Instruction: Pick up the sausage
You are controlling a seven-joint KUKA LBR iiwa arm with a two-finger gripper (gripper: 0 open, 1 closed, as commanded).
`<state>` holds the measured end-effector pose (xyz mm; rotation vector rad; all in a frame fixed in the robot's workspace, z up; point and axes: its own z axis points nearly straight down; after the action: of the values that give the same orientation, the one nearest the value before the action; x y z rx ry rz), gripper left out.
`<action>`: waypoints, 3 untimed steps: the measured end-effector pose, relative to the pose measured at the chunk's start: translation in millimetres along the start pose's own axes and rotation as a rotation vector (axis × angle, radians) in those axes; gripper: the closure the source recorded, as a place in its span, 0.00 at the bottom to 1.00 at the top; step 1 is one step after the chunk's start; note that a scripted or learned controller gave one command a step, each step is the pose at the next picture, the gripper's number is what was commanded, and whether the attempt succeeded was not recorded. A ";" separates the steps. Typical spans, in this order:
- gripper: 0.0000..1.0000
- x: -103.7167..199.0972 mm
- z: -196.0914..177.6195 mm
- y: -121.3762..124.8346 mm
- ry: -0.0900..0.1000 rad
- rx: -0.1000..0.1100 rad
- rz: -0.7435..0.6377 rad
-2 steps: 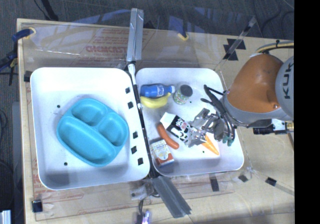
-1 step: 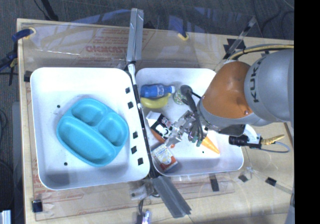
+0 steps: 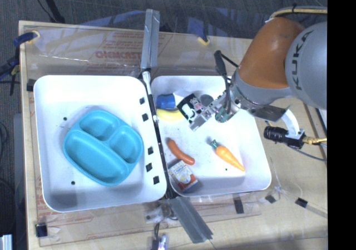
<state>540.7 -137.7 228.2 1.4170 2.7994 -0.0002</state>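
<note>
1. I'm looking down on both bins; the arm [image 3: 278, 59] comes in from the right and its gripper [image 3: 196, 114] hangs over the upper middle of the right bin [image 3: 257, 132].
2. Whether the pincer is apart or together I cannot tell from this angle, and nothing shows clamped in it.
3. The sausage [image 3: 181, 152] lies on the right bin's floor, left of centre, near the divider [image 3: 157, 148] between the bins.
4. The key relation: the sausage sits below and slightly left of the gripper in the view, that is, toward the bin's near wall, a short way off.
5. Its long axis runs diagonally, upper-left to lower-right. I judge the pincer should close across that line.
6. Neighbours: a small packet [image 3: 183, 175] lies just below the sausage's lower end, close enough to get nudged.
7. The carrot [image 3: 227, 155] lies to the right, apart from the sausage, with bare floor between them.
8. A banana [image 3: 169, 114] and a blue block [image 3: 166, 101] sit just left of the gripper, clear of the sausage.
9. The left bin holds a blue divided plate [image 3: 103, 146], well out of my way.
</note>
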 end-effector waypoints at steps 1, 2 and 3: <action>1.00 58.3 76.9 -29.8 0.004 0.004 0.015; 1.00 15.0 90.6 3.2 0.004 0.004 0.311; 1.00 14.8 81.1 4.1 0.005 0.004 0.305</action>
<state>535.5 -123.5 147.0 1.8291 2.5564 -0.0012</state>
